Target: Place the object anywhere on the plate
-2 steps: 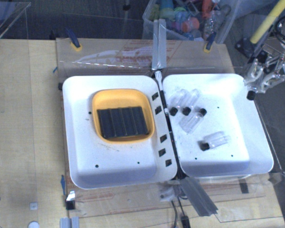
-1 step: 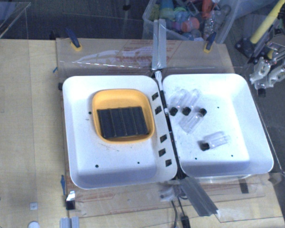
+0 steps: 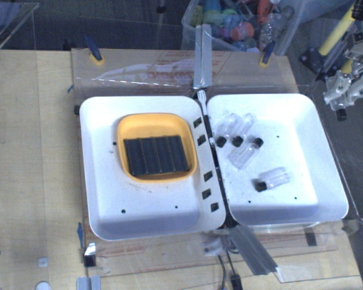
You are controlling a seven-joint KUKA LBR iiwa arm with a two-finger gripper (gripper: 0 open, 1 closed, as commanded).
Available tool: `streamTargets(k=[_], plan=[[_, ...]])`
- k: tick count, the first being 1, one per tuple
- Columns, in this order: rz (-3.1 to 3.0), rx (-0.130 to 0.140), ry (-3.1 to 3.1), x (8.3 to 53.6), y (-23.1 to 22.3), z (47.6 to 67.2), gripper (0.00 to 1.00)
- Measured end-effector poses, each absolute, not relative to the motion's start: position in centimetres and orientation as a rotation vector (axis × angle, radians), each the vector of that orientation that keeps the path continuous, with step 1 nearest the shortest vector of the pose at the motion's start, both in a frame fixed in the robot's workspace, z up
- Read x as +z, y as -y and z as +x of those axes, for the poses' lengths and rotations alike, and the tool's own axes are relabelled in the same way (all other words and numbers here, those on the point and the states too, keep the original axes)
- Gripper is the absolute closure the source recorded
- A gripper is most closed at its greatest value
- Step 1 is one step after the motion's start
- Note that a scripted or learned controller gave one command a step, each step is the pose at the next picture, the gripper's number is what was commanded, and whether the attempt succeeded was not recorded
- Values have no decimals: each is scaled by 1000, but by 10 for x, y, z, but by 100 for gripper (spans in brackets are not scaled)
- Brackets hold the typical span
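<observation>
Pale wooden bench [image 3: 30, 162] is carrying two shallow white bins side by side, and beyond its far edge a clear tub of bright toys [image 3: 242, 11] is sitting on the floor. Inside the left bin [image 3: 100, 213], a yellow plate [image 3: 155, 145] is lying near the middle with a dark ribbed pad [image 3: 155, 154] resting on it. Small clear vials with black caps are lying in the right bin [image 3: 314, 201]: three [image 3: 237, 139] are clustered toward its left wall, and one [image 3: 272, 179] is lying apart, nearer the front edge (all on their sides). Off the bench's far right corner the gripper [image 3: 342, 92] is hanging outside the bins; whether it is open or closed, I cannot tell.
</observation>
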State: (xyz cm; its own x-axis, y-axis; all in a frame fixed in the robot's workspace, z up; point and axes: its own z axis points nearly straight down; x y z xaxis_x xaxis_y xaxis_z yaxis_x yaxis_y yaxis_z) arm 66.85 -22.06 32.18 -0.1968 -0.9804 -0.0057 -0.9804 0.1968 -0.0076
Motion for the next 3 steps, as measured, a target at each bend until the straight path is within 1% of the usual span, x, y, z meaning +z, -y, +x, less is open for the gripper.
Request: streamTargets(k=[1, 2, 3], plan=[[-2236, -2, -2195, 329, 221, 668, 100], [-2610, 3, -1738, 321, 219, 668, 100], [-2870, -3, -1263, 349, 212, 668, 100]])
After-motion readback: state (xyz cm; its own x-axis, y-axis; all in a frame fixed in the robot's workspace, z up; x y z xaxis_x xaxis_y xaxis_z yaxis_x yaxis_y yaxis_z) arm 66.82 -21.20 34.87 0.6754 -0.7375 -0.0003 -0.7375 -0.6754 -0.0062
